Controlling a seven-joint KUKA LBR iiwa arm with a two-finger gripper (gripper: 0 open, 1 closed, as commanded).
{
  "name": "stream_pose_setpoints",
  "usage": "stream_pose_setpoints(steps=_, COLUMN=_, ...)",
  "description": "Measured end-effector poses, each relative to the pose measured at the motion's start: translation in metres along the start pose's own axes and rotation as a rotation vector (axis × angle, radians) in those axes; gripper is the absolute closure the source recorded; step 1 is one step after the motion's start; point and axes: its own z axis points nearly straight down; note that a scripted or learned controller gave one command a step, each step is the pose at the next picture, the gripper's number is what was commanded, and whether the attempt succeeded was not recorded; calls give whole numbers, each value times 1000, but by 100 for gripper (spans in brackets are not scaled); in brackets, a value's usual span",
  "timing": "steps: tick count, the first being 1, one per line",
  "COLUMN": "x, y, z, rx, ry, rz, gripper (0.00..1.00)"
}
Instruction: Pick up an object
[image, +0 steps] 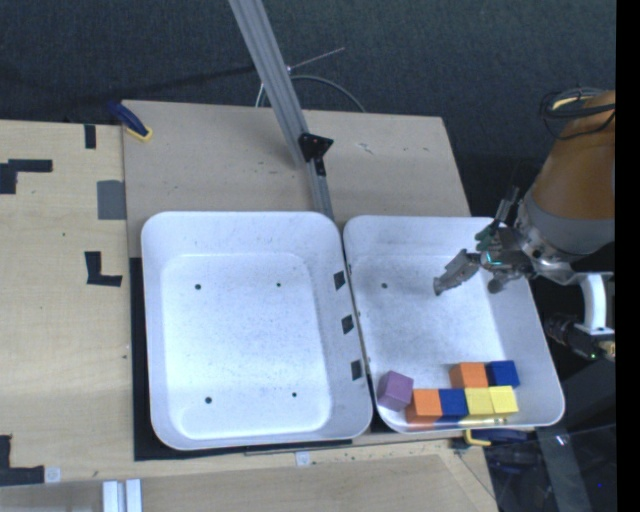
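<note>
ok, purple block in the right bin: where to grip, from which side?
Come straight down on the purple block, probably with the fingers across its far and near faces. It sits a little apart from the orange block, tilted, close to the right bin wall on its left, so a left-right pinch looks tight.

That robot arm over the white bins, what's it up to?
It is meant to pick up an object. The gripper hangs above the right bin, near its far side, with nothing between its fingers. The blocks, purple, orange, blue and yellow, sit bunched in that bin's near corner, apart from the gripper. The left bin sits alongside.
</note>
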Motion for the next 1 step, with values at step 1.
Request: stream_pose_setpoints(steps=1, x=38, y=-31, z=52, rx=7, ry=1, rz=0, gripper=0)
